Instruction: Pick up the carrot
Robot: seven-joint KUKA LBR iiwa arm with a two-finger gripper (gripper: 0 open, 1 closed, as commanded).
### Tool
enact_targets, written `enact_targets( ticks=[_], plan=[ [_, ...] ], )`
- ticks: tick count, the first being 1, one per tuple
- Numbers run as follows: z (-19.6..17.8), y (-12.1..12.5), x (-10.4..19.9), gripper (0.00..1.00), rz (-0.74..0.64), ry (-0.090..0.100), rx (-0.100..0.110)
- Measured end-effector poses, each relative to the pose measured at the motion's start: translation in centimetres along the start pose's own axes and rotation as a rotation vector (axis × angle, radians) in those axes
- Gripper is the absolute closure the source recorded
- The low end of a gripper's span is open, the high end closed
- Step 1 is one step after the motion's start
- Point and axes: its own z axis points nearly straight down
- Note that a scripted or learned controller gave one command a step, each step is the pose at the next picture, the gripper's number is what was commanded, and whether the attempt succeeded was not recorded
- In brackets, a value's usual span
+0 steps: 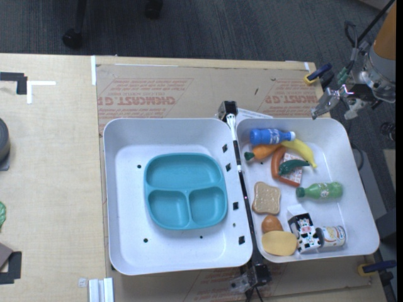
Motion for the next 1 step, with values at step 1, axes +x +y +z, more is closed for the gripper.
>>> enact_targets(
  ticks=[1],
  plan=[
    [14.53,-4.13,4.65,0.00,-0.016,0.001,0.001]
  ],
)
